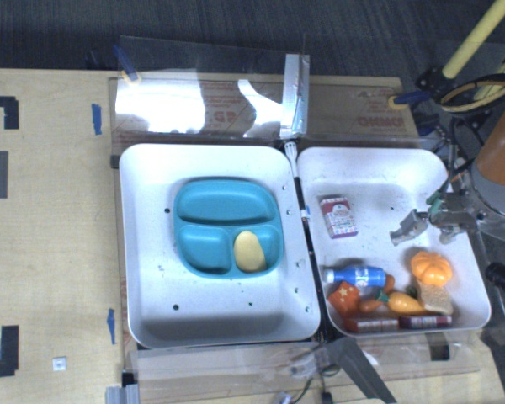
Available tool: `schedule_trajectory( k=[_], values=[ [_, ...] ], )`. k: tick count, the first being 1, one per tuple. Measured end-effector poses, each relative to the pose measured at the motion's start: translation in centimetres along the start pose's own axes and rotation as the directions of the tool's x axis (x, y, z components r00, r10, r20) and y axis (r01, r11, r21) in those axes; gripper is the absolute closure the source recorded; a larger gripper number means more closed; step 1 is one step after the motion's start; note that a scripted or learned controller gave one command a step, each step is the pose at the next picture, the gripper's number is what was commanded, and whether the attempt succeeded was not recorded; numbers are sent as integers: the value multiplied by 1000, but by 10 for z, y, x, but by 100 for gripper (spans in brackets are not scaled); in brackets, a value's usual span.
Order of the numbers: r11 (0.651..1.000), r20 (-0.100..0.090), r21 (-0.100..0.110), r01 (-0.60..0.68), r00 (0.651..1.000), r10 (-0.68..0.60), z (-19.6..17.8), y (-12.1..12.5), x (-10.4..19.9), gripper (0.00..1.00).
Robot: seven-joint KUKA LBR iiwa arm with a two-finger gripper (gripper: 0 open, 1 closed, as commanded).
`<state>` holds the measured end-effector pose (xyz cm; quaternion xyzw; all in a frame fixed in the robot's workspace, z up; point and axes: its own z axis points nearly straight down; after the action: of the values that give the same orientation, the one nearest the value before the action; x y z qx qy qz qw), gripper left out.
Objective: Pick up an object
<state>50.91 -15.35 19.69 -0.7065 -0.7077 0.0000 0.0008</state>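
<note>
My gripper (425, 234) hangs over the right side of the right bin (379, 165). It is open, with nothing between its fingers. One fingertip (402, 231) points left toward a red and white packet (338, 216) lying flat in the bin's middle. Just below the gripper sits a small orange pumpkin (431, 268). Along the bin's front edge lie a blue bottle (358, 276), a red pepper (343, 297), an orange carrot-like piece (404, 302), a dark sausage (396, 322) and a tan bread slice (435, 297).
The left bin (143, 251) holds a blue divided plate (210, 217) with a yellow lemon (249, 252) in its lower right compartment. A clear plastic panel (202, 99) stands behind the bins. Cables and a yellow pole (480, 28) are at the back right.
</note>
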Motion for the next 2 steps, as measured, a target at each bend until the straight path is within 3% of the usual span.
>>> schedule_trajectory(
  k=[1, 2],
  values=[
    [990, -6, -8, 139, 990, -139, 100, 15, -57, 0],
    [997, 2, -11, 73, 997, -73, 109, -13, -48, 0]
  ],
)
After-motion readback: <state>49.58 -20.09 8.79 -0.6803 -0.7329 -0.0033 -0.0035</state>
